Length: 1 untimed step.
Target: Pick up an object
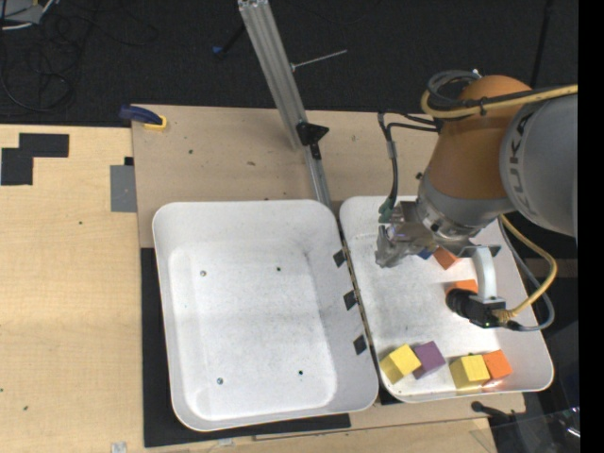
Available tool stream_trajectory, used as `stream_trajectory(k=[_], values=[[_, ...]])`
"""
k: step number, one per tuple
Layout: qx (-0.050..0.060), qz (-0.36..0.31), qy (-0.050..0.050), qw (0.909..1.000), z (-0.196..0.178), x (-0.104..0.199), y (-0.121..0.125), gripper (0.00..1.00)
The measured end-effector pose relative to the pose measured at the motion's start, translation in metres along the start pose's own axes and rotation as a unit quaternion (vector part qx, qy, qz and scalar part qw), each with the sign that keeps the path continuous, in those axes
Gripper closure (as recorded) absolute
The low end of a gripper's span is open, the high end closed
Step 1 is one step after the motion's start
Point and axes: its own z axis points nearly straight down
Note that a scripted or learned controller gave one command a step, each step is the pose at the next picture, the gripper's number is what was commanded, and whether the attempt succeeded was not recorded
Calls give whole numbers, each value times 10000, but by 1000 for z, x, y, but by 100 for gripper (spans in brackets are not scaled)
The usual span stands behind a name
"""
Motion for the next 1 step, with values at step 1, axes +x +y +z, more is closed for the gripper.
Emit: stream_trajectory(k=[1], values=[[-5,4,-2,10000,-3,43,-3,100]])
